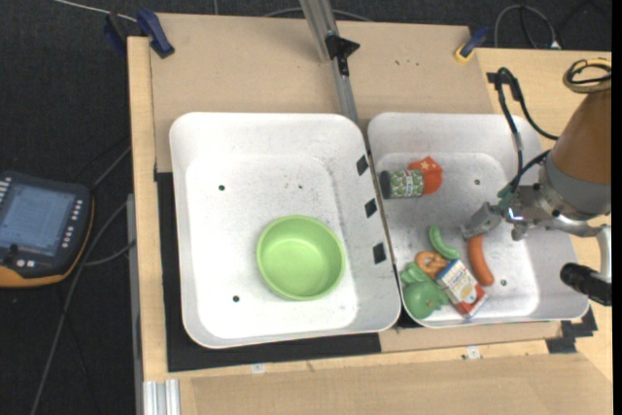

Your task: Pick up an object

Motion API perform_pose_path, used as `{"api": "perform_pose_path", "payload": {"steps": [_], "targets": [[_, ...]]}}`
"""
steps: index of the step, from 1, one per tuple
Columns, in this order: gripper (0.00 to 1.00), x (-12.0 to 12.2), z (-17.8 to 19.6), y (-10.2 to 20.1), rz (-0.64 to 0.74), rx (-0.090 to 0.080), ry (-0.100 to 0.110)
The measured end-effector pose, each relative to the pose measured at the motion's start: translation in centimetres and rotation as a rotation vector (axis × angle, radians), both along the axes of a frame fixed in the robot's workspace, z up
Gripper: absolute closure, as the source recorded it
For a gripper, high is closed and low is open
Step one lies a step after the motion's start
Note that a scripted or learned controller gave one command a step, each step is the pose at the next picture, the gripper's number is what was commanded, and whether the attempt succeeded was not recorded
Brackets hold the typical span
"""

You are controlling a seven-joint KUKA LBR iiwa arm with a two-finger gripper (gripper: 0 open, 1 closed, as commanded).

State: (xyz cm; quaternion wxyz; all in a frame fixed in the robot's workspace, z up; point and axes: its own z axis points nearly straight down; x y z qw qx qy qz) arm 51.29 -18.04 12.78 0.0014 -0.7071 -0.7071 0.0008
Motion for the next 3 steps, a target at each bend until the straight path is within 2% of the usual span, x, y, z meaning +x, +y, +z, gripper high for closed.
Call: {"api": "perform_pose_path", "payload": {"steps": [1,2,3], "targets": [[0.0,-0.1,-3.4,0.0,0.0,0.0,-0.001],[1.0,0.0,-2.2,0.0,0.0,-0.001,-0.004],[1.0,-0.4,3.0,-0.9,0.0,-0.002,-0.007]]}}
